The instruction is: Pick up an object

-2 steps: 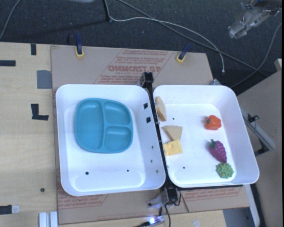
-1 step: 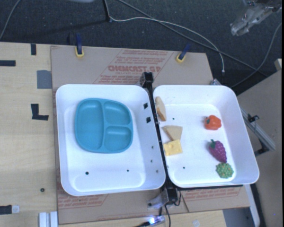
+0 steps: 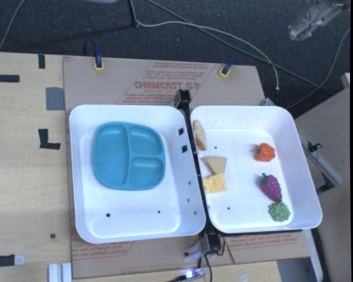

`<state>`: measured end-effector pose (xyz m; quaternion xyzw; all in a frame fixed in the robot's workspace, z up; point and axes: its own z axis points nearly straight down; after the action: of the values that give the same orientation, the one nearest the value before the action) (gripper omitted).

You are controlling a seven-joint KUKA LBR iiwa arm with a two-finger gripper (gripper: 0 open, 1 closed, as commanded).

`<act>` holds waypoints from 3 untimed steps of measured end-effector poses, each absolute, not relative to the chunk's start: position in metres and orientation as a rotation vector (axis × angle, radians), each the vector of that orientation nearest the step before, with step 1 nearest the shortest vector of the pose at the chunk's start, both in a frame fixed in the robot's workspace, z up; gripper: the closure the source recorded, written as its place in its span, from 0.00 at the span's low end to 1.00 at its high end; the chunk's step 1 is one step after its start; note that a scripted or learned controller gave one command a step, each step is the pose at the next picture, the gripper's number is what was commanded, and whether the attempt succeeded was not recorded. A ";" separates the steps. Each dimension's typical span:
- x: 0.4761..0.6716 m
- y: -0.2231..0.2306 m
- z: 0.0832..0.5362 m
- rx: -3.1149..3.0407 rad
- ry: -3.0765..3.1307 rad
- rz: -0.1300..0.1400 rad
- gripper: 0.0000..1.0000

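Observation:
The right white bin (image 3: 303, 164) holds several toy foods. A tan bread slice (image 3: 199, 138), a tan wedge (image 3: 215, 164) and a yellow cheese piece (image 3: 215, 184) lie along its left wall. A red pepper (image 3: 264, 152), purple grapes (image 3: 271, 187) and a green broccoli piece (image 3: 279, 211) lie on its right side. My gripper (image 3: 310, 21) hangs blurred at the top right, over the dark floor, far beyond the bins' back edge and not touching anything.
The left white bin (image 3: 76, 175) holds a blue divided plate (image 3: 129, 156). Both bins rest on a cardboard sheet (image 3: 165, 84) fixed by two clamps (image 3: 98, 60) at the back. Cables (image 3: 223, 34) run over the dark floor behind.

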<state>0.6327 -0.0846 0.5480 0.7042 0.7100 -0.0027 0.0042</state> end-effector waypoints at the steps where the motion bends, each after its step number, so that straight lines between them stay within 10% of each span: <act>1: 0.633 -0.084 0.558 2.204 2.225 -0.010 1.00; 3: 0.634 -0.083 0.578 2.200 2.225 -0.012 1.00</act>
<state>0.6340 -0.0825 0.5778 0.7030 0.7112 -0.0037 0.0062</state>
